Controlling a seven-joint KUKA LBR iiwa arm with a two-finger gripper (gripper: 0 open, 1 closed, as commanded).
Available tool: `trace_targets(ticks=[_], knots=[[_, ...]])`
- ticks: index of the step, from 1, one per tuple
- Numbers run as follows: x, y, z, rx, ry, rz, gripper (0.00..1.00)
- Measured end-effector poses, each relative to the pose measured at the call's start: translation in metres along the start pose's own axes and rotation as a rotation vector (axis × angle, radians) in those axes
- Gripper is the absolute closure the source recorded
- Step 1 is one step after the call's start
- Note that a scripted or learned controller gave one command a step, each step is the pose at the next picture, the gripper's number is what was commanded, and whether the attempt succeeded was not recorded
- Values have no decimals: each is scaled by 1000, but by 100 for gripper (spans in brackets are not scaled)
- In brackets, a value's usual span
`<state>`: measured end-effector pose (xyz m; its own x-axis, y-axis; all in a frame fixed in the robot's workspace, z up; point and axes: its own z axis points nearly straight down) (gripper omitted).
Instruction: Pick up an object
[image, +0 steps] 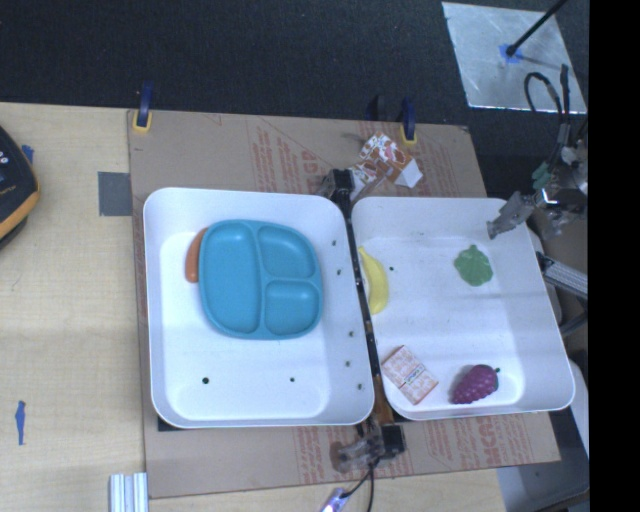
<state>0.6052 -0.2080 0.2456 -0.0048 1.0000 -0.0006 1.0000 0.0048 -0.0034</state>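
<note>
The right bin (520, 330) holds a green leafy toy (474, 266), a purple grape bunch (474, 384), a small patterned box (408, 374) and a yellow banana (376, 280) against its left wall. In the left bin (170, 340) lies a blue divided plate (262, 279), with an orange item (192, 258) poking out from under its left edge. My gripper (510, 215) hovers at the right bin's upper right corner, up and right of the green toy, and nothing shows between its fingers.
A crumpled wrapper (385, 160) lies on the cardboard behind the bins. Clamps (143, 105) hold the cardboard's back edge. A yellow and black device (12, 185) sits at the far left. Cables and hardware (555, 140) crowd the right edge.
</note>
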Motion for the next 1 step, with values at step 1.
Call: trace_targets(ticks=[1], knots=[[-3,47,95,2,0,-2,0]])
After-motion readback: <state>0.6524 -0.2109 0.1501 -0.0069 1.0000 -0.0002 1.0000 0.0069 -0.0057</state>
